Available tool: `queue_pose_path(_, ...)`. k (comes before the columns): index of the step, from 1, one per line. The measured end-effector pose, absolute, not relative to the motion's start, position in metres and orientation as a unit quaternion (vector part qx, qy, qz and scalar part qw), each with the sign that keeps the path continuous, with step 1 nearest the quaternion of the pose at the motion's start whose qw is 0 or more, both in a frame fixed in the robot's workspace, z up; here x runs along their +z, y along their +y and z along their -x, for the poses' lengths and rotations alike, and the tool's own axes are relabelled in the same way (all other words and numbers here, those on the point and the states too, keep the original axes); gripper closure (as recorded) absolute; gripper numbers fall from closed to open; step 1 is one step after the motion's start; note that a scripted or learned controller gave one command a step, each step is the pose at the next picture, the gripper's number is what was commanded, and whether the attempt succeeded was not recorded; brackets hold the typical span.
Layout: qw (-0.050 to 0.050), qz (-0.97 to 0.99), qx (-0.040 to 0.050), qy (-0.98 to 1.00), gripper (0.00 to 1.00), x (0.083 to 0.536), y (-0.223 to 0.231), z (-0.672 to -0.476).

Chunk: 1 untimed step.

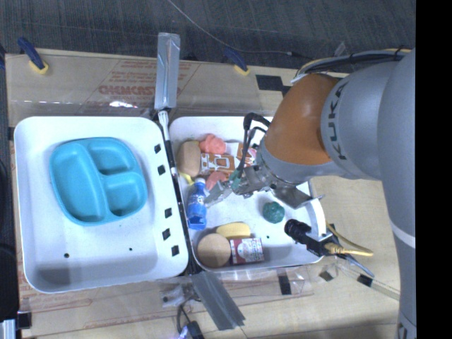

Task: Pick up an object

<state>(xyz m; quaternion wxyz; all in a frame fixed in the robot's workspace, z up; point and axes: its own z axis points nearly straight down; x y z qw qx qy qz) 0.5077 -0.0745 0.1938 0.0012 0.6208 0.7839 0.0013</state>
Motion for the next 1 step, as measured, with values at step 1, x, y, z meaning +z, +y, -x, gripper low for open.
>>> queue_pose_path(1,0.000,-0.605,-0.0003,0.796,0.00,0.0922,-0.1619,-0.5146)
